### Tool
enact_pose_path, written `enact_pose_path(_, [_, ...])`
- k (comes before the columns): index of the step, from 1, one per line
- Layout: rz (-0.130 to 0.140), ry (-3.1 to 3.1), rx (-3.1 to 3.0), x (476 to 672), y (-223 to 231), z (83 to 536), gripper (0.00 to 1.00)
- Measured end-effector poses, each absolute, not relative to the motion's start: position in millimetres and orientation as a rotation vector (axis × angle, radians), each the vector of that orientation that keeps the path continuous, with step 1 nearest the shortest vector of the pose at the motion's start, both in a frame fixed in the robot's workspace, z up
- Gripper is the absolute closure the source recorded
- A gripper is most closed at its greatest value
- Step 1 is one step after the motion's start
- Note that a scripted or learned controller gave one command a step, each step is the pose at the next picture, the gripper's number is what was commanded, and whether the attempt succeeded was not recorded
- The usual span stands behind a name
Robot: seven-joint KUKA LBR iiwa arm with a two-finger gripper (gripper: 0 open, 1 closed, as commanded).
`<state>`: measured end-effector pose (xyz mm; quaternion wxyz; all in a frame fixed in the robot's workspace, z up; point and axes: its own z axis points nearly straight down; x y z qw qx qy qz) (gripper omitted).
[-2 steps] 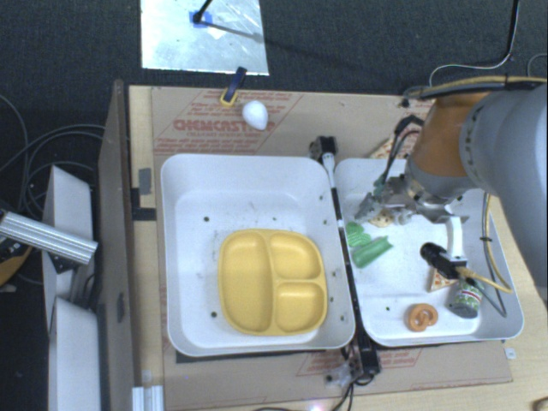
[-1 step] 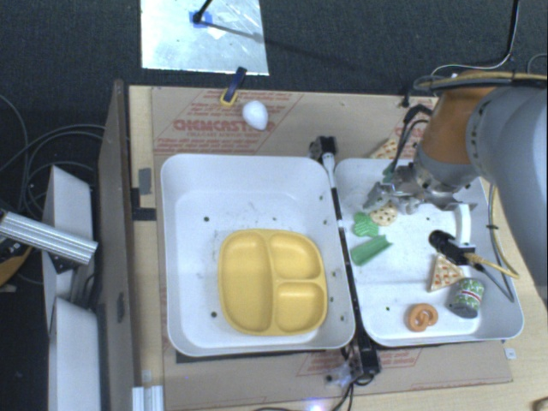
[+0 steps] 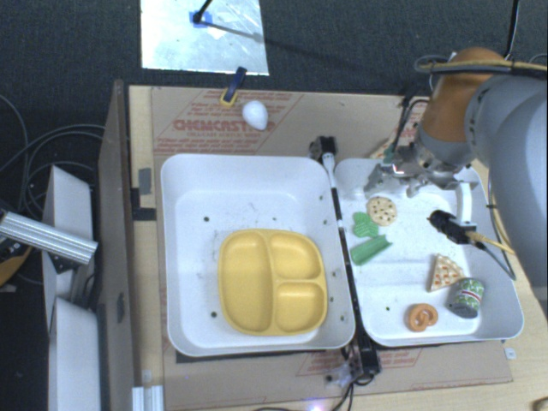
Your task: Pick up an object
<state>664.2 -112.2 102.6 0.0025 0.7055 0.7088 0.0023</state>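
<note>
Grey with its orange band, your arm reaches in from the right, and the claw (image 3: 396, 182) hangs over the far end of the right bin (image 3: 505, 315) — whether it is released or clenched you cannot tell from this angle. Just on the near side of it lies a round speckled cookie (image 3: 381, 210). Two green pieces (image 3: 370, 248) sit beside the cookie, close to the wall shared with the left bin (image 3: 184, 229). Toward the near end you have a pizza slice (image 3: 444, 272), a small can (image 3: 466, 297) just beside it, and a pretzel (image 3: 421, 317) a little apart from both. The left bin holds a yellow divided plate (image 3: 272, 281). Beyond the bins, a white ball (image 3: 254, 114) rests on the cardboard-covered table (image 3: 188, 131).
</note>
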Motion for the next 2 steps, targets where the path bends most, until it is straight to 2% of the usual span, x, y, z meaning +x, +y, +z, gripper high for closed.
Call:
enact_pose_path(1, [0.000, 2.228, 2.217, 640.2, -85.9, 93.0, 0.00])
enact_pose_path(2, [0.005, 2.225, 2.213, 661.1, -86.7, 85.5, 0.00])
